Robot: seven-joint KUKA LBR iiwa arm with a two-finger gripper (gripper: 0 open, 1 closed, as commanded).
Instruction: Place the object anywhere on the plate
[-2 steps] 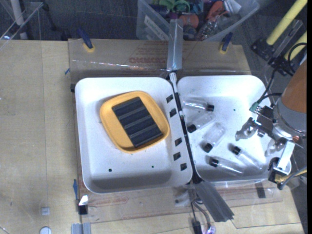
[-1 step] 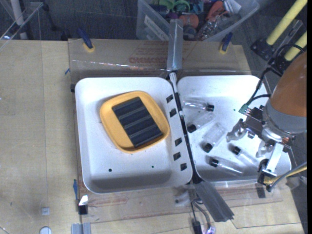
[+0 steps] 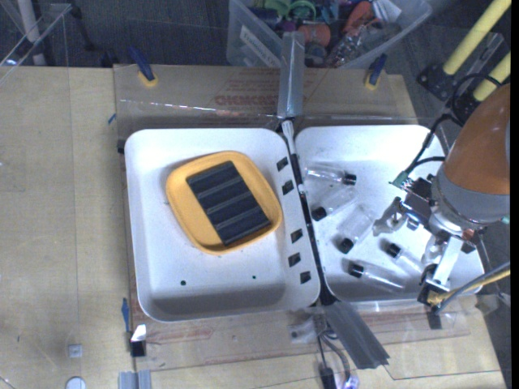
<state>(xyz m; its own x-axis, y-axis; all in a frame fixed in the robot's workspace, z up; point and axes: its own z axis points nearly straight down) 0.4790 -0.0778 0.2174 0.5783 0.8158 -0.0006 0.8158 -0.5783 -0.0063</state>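
Observation:
A yellow plate (image 3: 180, 191) lies in the left bin (image 3: 154, 258), and a black ridged block (image 3: 229, 195) rests on its middle. In the right bin (image 3: 381, 148) lie several clear vials with black caps, among them one near the divider (image 3: 331, 173), one in the middle (image 3: 354, 227) and one at the front (image 3: 375, 275). My gripper (image 3: 412, 246) hangs over the right side of the right bin, open, its two metal fingers (image 3: 389, 217) spread apart. A black-capped vial (image 3: 393, 250) lies in the bin below the gap, not gripped.
A black-tabbed divider (image 3: 296, 217) separates the bins. A clear tub of colourful toys (image 3: 324, 10) stands behind the bins. Cables (image 3: 422, 160) run from the wrist across the right bin's far corner. Wooden bench surface (image 3: 57, 217) stretches to the left.

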